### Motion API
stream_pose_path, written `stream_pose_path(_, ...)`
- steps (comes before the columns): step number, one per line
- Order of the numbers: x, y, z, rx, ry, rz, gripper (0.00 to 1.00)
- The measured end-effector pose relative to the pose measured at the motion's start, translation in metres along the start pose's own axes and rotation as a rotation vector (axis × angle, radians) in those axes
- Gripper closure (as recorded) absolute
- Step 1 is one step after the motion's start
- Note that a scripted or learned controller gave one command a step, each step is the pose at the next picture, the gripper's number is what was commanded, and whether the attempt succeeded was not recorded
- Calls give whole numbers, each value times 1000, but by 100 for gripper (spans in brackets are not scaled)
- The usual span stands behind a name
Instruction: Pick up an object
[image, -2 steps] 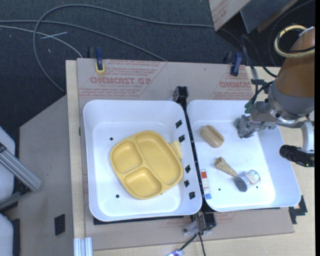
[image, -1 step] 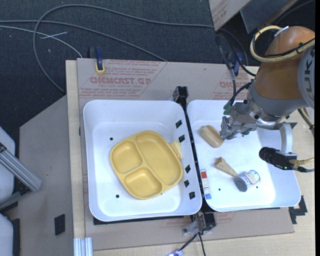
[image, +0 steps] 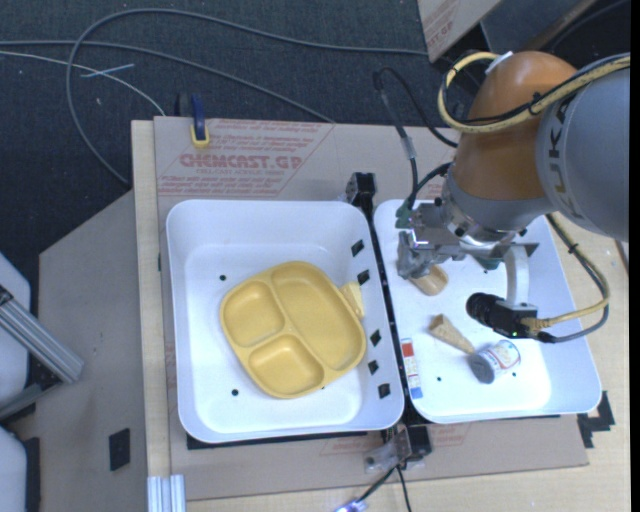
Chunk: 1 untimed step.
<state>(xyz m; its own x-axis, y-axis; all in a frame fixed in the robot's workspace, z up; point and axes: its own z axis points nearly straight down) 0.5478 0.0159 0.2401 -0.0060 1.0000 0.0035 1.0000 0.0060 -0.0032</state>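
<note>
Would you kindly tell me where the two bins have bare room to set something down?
Left white bin: bare floor between its far wall and the yellow three-compartment plastic plate. Right white bin: bare along the near rim. Crowded around the gripper, tan wedge and small grey cylinder.

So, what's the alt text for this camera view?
A robot arm reaches into the right white bin, its gripper over a small tan object. A tan wedge and a grey cylinder lie nearby; the left bin holds a yellow divided plate.
</note>
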Motion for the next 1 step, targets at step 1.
stream_pose_path(1,50,-4,16,2,-1,1,100)
